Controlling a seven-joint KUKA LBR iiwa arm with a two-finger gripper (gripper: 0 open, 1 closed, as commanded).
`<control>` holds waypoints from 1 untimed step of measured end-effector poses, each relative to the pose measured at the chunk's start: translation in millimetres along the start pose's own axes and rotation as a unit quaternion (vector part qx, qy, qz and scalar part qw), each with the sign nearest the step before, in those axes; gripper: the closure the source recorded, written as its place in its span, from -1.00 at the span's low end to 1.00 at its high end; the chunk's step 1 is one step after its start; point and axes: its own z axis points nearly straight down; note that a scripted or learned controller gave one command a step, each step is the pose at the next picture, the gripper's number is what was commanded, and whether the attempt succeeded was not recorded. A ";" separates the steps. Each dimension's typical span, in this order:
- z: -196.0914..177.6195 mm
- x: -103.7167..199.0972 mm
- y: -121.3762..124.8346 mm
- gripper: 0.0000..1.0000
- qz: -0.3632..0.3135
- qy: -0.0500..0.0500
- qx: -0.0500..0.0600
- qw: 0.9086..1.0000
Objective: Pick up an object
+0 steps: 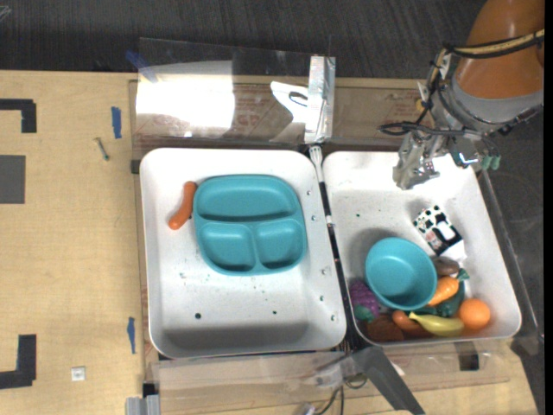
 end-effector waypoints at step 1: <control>28.6 -32.4 83.3 1.00 0.066 0.003 -0.001 0.998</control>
